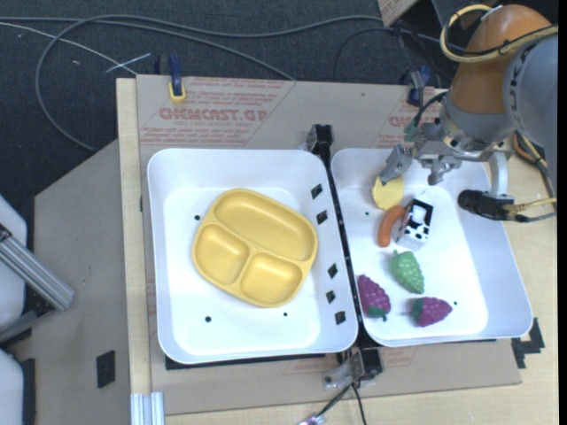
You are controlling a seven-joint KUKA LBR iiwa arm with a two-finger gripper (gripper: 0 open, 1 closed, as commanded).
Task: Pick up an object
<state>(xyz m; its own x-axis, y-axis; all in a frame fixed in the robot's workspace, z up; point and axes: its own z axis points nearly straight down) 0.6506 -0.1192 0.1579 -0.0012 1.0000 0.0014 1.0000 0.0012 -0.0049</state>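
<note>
The tool hung open over the yellow piece, unheld; the approach step, with descending and closing next.

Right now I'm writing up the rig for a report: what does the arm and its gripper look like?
The arm is grey with a rounded orange band above the wrist. A yellow cable loops beside the band, and dark cables trail near the wrist. The gripper is small, grey metal, with two slim jaws.
</note>
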